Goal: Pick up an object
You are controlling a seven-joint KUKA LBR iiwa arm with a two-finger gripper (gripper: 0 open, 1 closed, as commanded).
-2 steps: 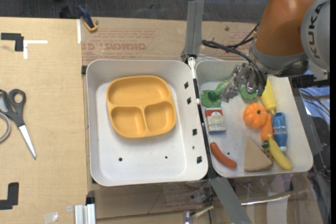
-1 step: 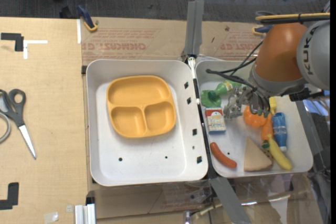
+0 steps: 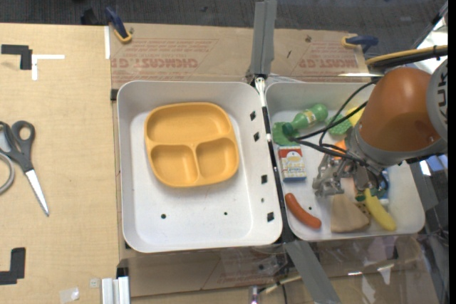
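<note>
The right bin (image 3: 299, 92) holds several toy foods: a green bottle (image 3: 302, 119), a small white carton (image 3: 291, 163), a red sausage (image 3: 303, 211), a tan bread slice (image 3: 347, 214) and a yellow banana (image 3: 377, 213). My gripper (image 3: 332, 180) is low in this bin, just above the bread slice and left of the banana, under the orange wrist band (image 3: 399, 110). Cables and the wrist hide part of the bin's right side. I see nothing clearly between the fingers.
The left bin (image 3: 135, 174) holds a yellow three-part tray (image 3: 191, 143). Scissors (image 3: 25, 160) lie on the bench at far left. A metal divider (image 3: 262, 46) runs between the bins at the back.
</note>
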